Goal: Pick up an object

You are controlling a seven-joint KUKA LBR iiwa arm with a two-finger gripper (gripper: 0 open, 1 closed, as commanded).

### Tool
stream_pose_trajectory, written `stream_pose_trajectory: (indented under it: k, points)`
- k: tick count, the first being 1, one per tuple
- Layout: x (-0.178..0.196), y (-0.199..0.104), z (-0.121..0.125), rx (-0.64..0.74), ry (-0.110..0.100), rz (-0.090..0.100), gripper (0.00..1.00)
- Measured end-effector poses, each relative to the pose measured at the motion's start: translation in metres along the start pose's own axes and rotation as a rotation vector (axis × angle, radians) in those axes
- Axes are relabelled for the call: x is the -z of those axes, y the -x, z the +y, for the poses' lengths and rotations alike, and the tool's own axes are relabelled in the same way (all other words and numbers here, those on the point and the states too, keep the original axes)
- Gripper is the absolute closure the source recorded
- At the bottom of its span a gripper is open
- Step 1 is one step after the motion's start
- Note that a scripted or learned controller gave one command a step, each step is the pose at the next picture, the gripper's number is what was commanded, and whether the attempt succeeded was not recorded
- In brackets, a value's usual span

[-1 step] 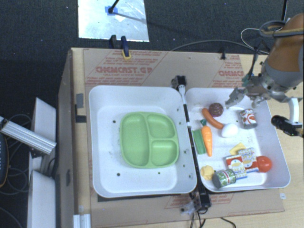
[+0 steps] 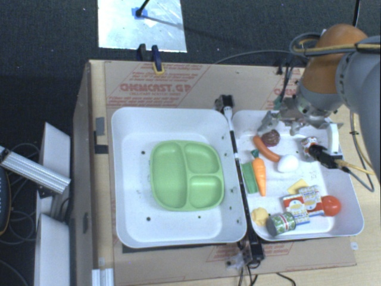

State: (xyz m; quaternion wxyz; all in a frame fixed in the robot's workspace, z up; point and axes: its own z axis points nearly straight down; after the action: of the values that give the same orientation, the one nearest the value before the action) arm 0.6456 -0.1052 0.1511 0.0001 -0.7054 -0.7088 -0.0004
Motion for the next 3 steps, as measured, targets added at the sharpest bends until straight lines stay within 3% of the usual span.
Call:
stream_pose_trajectory:
  k: [1,2,3]
  points:
    - [-0.055,-0.013,0.0,0.001,0.0,-0.001,0.0]
    - [-0.067,-0.02,-0.017,-0.003,0.0,-0.001,0.0]
    - [-0.056,-0.019,-0.016,-0.002,0.003,-0.001,1.0]
